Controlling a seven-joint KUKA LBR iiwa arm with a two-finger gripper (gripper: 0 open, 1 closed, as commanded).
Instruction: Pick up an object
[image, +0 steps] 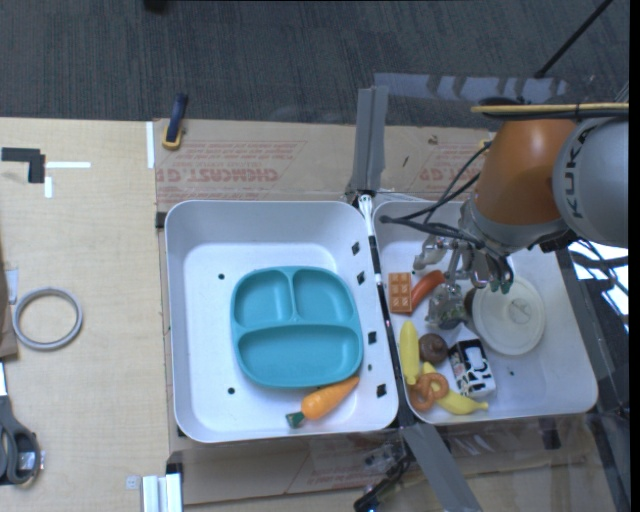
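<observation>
Where gripper (452, 300) hovers (touching): brown ball (433, 347) below.

Place: looked like a robotics lab | Signs: KUKA arm (590, 170) over white bins (190, 330) on a cardboard-lined bench (80, 240), toy food (330, 398), loose cables.

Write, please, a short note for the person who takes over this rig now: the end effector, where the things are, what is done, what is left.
End effector: low over the right bin, above the toy pile; whether it grips anything cannot be told.
Right bin: waffle piece, red pepper, banana, brown round piece, black-and-white box, white plate.
Left bin: teal divided tray, with a carrot at its front edge.
Done: nothing visibly lifted.
Left: grasp one object and raise it.
</observation>
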